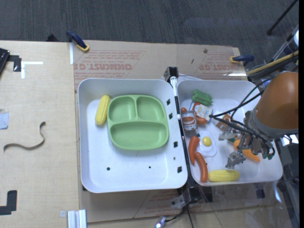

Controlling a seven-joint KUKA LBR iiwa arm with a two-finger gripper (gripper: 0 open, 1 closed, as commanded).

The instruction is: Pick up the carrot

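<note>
The gripper (236, 156) hung low in the right bin (227, 87), its grip unreadable behind wrist and cables. The carrot (251, 156) — an orange sliver showing just at its three o'clock — lay roughly ten-to-four, largely masked by the arm's wrist.

1. One camera is fixed above the bench (38, 94) and looks down at a slant — the far edge of the bench lies toward the top of the frame.
2. It stands far enough off to take in both white bins, the left bin (95, 170) and the right bin (266, 175), side by side.
3. The arm (280, 101) enters from the right edge.
</note>
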